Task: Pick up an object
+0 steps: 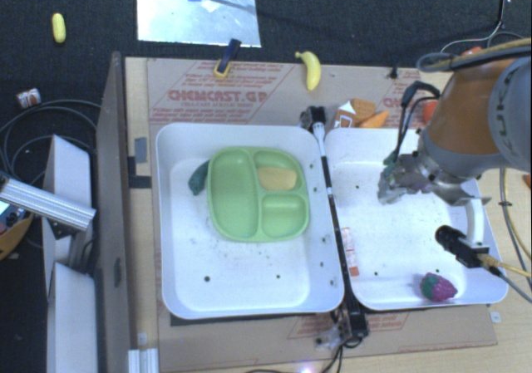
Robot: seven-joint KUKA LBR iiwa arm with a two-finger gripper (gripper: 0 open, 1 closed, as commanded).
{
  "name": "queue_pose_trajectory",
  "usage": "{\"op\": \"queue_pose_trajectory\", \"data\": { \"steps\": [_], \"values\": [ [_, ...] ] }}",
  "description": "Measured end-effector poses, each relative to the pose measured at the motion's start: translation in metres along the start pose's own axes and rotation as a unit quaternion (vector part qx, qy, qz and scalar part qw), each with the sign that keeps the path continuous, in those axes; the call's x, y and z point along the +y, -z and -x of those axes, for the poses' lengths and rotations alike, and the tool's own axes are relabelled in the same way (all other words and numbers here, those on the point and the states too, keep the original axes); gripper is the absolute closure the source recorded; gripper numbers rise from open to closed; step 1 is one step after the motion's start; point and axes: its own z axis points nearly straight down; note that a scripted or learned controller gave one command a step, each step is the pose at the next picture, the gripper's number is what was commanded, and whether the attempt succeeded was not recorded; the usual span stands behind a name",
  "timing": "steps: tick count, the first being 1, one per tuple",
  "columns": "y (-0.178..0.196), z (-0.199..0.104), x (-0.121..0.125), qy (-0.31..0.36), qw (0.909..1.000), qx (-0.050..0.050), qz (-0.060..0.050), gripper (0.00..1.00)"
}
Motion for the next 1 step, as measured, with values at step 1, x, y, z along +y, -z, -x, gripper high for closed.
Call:
{"op": "queue_pose_trajectory", "data": {
  "steps": [1],
  "values": [
    [-0.0054, 0.0065, -0.0028, -0.006, 1.0000, -0.001, -0.004, 0.00]
  ]
}}
